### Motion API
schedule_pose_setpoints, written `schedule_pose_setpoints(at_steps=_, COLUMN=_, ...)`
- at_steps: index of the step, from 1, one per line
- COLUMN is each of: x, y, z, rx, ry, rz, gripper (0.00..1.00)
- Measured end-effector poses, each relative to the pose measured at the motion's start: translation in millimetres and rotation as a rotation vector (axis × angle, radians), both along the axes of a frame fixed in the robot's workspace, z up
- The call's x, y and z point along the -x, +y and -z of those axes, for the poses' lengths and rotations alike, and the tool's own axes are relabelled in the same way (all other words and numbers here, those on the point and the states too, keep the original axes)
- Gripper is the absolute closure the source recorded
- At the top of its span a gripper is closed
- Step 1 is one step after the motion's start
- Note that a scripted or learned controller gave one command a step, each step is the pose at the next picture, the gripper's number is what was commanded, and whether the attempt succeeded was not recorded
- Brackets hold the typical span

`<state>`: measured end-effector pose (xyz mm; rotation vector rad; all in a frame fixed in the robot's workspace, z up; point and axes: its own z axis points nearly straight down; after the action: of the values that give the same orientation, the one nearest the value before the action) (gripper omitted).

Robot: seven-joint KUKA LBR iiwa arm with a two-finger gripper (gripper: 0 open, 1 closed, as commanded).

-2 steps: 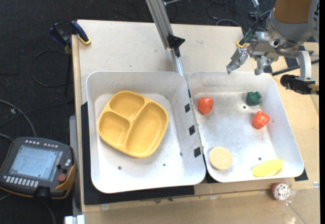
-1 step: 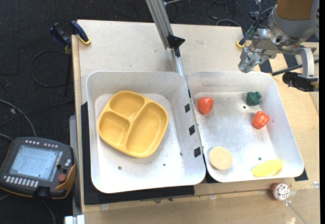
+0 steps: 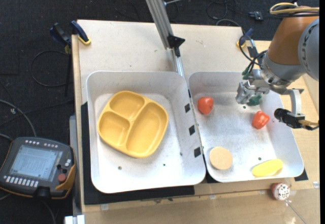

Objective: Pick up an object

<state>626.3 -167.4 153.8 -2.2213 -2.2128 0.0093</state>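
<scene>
Claw: hangs low over the upper part of the right bin, near that bin's far edge. Whether it is spread or pressed together cannot be told; the tips are a grey-green blur. Nothing is seen gripped.

Arm: grey with an orange band, enters from the right and crosses above the bin's upper right corner, covering that rim.

Red piece, nearer: small, lying on the bin floor just below and to the right of the claw, apart from it. Close to the bin's right wall; a black fitting with a yellow-tipped cable sits over that wall just beside it.

Red piece, farther: rounded, to the left of the claw, near the bin's left wall. Bare white floor lies between it and the claw.

Tan disc: flat, well below and left of the claw, near the lower left corner of the bin.

Yellow piece: oblong, well below the claw, lying along the bin's near edge towards the lower right corner.

Open room: the middle of the right bin, beneath the claw and between the four pieces, is bare floor.

Left bin: far left of the claw, sharing a middle edge with the right bin. It holds a yellow divided plate, three compartments, set centrally with white floor showing all round it.

Metal pole: slants from the top edge down to the far end of the shared middle edge.
</scene>
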Motion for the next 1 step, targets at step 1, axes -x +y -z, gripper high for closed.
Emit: schedule_pose_setpoints(at_steps=1, x=73.2, y=-37.1, z=58.8, rx=-0.001, ry=-0.007, rz=0.004, gripper=1.00)
